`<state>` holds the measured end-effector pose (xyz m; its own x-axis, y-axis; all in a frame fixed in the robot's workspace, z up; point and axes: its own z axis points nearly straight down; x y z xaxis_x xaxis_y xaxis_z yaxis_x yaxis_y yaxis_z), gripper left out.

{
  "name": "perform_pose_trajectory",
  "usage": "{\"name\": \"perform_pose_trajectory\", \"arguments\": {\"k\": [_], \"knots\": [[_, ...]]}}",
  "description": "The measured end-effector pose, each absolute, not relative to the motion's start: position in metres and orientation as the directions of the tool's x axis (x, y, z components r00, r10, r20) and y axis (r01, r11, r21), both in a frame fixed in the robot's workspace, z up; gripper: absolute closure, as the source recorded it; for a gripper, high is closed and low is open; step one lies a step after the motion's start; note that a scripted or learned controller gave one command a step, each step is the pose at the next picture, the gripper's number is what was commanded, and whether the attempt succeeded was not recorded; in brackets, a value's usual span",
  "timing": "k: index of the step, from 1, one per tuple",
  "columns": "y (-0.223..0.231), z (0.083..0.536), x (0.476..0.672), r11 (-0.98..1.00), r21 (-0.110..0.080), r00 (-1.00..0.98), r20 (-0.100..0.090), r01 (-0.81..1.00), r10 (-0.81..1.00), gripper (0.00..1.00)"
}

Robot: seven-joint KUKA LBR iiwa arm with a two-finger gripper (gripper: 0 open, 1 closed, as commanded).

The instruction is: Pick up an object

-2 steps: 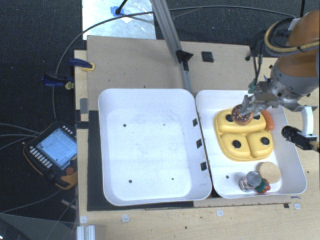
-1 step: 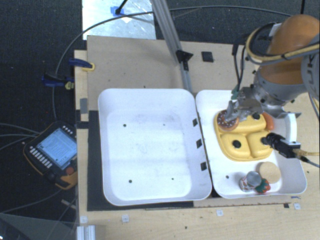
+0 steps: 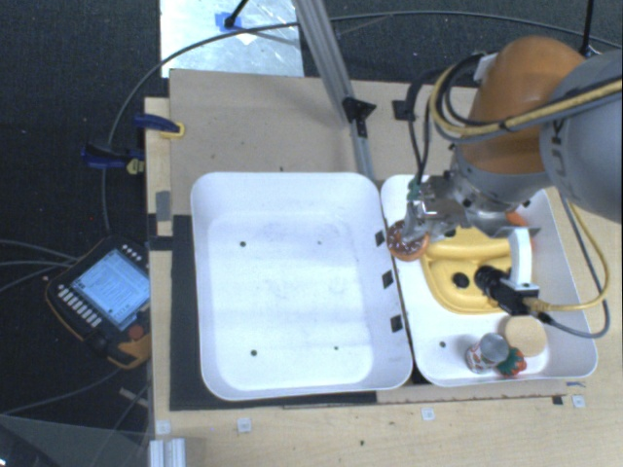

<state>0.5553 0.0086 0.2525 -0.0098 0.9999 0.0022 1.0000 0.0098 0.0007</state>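
Note:
My gripper [image 3: 415, 224] hangs over the left edge of the right bin [image 3: 574, 358], at its far end. Just under its tip sits a small round brown thing [image 3: 407, 244], touching or nearly touching the gripper; whether it is gripped does not show. A yellow curved object [image 3: 465, 266] lies right beside it in the middle of the right bin, partly hidden by the wrist. Near the front of that bin rest a tan round block [image 3: 526, 334] and a small red, green and grey object [image 3: 492, 356].
The left bin [image 3: 209, 261] stands beside the right one, the two walls meeting under the gripper. A metal pole [image 3: 326, 47] slants down behind the bins. A teach pendant [image 3: 105, 295] lies off the bench at left. Clamps [image 3: 156, 125] grip the bench's far left corner.

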Motion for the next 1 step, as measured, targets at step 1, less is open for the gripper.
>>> {"name": "perform_pose_trajectory", "arguments": {"k": [1], "knots": [[0.0567, 0.2341, 0.5388, 0.009, -0.001, -0.009, 0.002, 1.0, 1.0, 1.0]]}}
